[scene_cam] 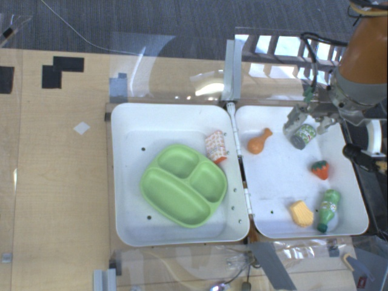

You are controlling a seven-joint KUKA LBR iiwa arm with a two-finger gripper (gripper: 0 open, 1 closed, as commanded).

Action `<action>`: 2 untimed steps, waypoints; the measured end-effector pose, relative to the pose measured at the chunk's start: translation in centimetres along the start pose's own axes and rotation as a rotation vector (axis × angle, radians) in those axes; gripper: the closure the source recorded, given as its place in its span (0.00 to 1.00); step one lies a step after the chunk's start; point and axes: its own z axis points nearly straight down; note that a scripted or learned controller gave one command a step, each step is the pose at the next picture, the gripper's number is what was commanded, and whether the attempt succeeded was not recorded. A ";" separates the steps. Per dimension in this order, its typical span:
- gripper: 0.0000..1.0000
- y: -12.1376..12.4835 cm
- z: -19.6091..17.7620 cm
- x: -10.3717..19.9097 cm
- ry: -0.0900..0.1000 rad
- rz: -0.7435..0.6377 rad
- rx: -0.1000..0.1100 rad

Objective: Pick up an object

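My gripper [306,126] hangs over the back of the right bin [273,180], below the arm's orange band. A small grey and green can [303,136] sits tilted between its two fingers [291,123], and the gripper is shut on it. Other loose objects lie in the right bin: an orange drumstick toy [259,141] to the can's left, a red strawberry [321,170] below the can, a green bottle [328,210] and a yellow block [301,213] near the front edge.
The left bin [130,162] holds a green divided plate [185,185] and a red and white packet [215,146] by the wall between the bins. A metal frame [285,47] stands behind the right bin.
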 end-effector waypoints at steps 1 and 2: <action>0.00 7.1 14.2 -1.4 -0.001 -0.001 0.001; 0.00 5.5 17.1 -0.1 0.000 0.002 -0.003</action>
